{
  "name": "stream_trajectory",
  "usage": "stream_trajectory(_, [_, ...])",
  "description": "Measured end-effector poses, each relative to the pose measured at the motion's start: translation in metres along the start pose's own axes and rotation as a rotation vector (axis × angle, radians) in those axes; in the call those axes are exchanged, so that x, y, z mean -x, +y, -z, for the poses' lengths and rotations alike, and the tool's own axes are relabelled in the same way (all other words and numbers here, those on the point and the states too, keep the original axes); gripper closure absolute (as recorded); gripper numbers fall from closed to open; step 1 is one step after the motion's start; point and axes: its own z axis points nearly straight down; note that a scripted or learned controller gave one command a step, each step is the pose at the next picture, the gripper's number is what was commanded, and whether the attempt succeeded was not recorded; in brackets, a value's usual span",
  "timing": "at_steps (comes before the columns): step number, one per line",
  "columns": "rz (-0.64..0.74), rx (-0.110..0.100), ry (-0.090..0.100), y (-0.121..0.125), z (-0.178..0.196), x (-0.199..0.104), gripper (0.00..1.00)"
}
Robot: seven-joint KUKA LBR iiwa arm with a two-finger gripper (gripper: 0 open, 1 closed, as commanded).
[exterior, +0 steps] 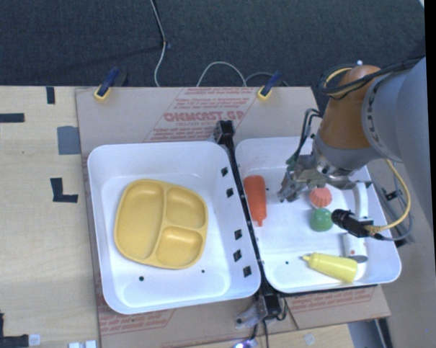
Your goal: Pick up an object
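The orange carrot-shaped toy [256, 197] lies in the right bin [280, 271], just left of the gripper [296, 184], untouched. The salmon ball [320, 197] sits just to the gripper's right, the green ball [320, 219] below it. Whether the jaws are spread cannot be told. This looks like the approach step: next, settle over one piece and close.

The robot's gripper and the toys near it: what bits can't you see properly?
- Gripper, camera view: too small and dark to tell how it stands.
- Round salmon-pink toy: upper edge covered by the grey arm's wrist.
- Small green ball-shaped toy: too small to identify.
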Motion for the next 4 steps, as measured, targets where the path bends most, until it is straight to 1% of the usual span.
stream_trajectory(1, [-0.003, 0.011, -0.001, -0.006, 0.044, 0.006, 1.0])
stream_trajectory(2, [-0.003, 0.011, -0.002, -0.008, 0.085, 0.012, 1.0])
stream_trajectory(3, [-0.002, 0.011, -0.001, -0.007, 0.12, 0.011, 1.0])
stream_trajectory(4, [0.002, 0.005, 0.0, -0.011, 0.101, -0.039, 1.0])
